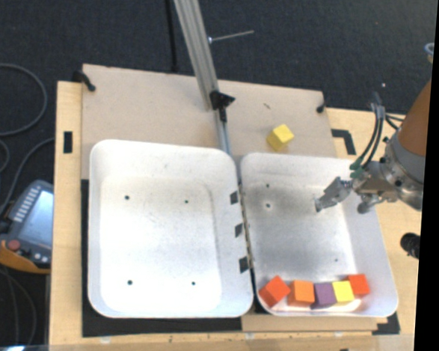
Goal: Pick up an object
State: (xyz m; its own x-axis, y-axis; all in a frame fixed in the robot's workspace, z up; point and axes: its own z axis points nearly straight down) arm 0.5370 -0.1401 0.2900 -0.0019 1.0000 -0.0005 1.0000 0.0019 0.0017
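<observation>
The blocks were all bunched up along the near edge of the right bin (pixel 365 241): a red-orange block (pixel 275 290) at the left end, then an orange block (pixel 303 291), a purple block (pixel 324 293), a yellow block (pixel 343 291) and another red-orange one (pixel 358 284) at the right end, each touching its neighbour in a slightly curved row. A separate yellow cube (pixel 280 136) sat outside the bins on the bare surface (pixel 157 106), just beyond the far rim of the right bin. The gripper (pixel 347 195) hung over the upper right part of the right bin, well away from the row of blocks, with nothing between its fingers; honestly I couldn't tell from this angle whether they were apart or together. The arm (pixel 414 132) came in from the right, its brownish-orange band visible above the wrist with some green cables running down to it. The left bin (pixel 98 200) sat right beside the right one, their edges touching, and only showed a few dark dots on its floor. A metal rail (pixel 197 42) slanted down from the top to the point where the two bins met. Off to the left, on the dark floor, lay a handheld controller (pixel 29 221) with black cables (pixel 14 112) looping around it.
</observation>
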